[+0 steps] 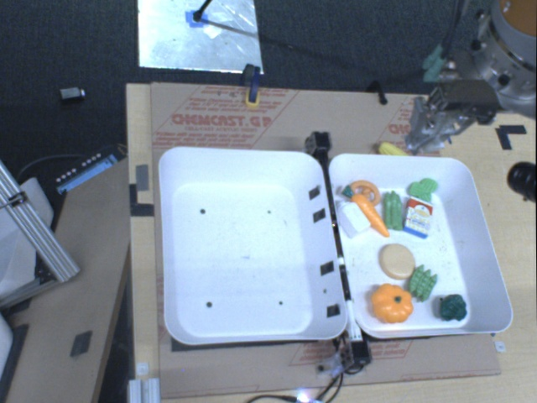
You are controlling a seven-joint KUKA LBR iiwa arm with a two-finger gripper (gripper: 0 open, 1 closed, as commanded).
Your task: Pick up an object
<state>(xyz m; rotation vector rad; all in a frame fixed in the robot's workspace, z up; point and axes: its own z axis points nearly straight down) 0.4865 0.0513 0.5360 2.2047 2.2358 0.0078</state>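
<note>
Toy foods [394,263] scattered in right bin [487,225], all lying loose.

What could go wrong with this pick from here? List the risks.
1. The carrot, the white piece and the green vegetable lie packed together in the right bin, so the claw may catch two or nudge neighbours.
2. The claw sits above the bin's far rim, beside a yellow item; a straight descent could strike the rim.
3. The pumpkin looks round and could slip.
</note>
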